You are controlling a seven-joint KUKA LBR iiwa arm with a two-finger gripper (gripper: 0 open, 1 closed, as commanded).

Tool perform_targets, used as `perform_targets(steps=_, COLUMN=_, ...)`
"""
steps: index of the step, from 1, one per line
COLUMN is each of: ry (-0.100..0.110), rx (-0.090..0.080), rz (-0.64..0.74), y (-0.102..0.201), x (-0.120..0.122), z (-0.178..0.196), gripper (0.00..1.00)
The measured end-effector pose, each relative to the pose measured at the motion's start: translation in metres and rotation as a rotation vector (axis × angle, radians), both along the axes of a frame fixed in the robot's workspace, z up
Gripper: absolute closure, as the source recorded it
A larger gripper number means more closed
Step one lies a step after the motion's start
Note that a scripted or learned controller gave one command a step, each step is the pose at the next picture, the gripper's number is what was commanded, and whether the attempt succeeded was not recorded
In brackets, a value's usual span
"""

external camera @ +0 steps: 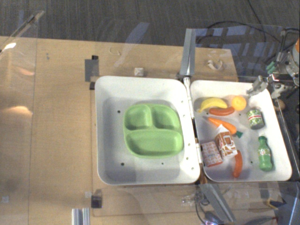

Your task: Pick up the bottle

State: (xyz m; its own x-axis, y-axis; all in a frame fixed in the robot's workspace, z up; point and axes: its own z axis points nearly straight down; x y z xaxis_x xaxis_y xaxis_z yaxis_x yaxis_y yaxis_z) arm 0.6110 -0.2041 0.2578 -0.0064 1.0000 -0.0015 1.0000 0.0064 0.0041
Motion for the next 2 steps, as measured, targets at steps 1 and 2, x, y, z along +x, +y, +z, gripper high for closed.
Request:
perform_targets(steps=1, ry=0.002, rx=0.000, rz=0.031, y=0.001, x=0.059, z=-0.087, gripper=0.00)
perform_targets(steps=2, ry=-0.003, rx=0.000, rz=-0.084, y=-0.001, x=-0.004, z=-0.163, gripper=0.00)
